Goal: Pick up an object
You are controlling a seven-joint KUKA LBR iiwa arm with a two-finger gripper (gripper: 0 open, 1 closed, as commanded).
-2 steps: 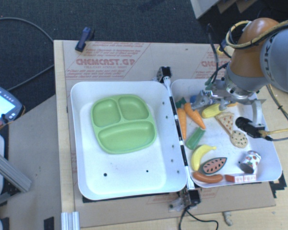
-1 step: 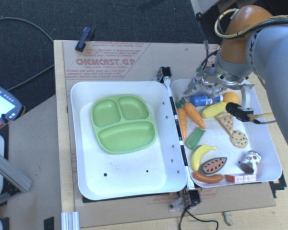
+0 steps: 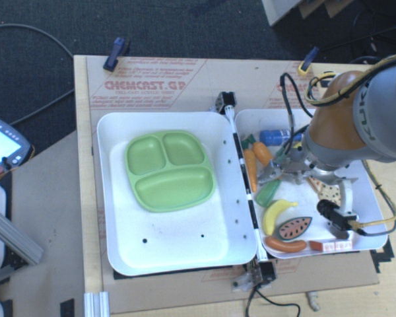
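Observation:
The right bin holds several toy foods: an orange carrot, a blue bottle, a green vegetable, a yellow banana, a watermelon slice, a red sausage and a pizza slice. My gripper hangs low over the left part of this bin, between the carrot and the green vegetable. The grey wrist with its orange band covers the bin's back right. Nothing is seen held.
The left bin carries a green divided plate toward its back. A metal clamp strip joins the two bins. Black cables loop off the wrist. Blue clips sit on the cardboard behind.

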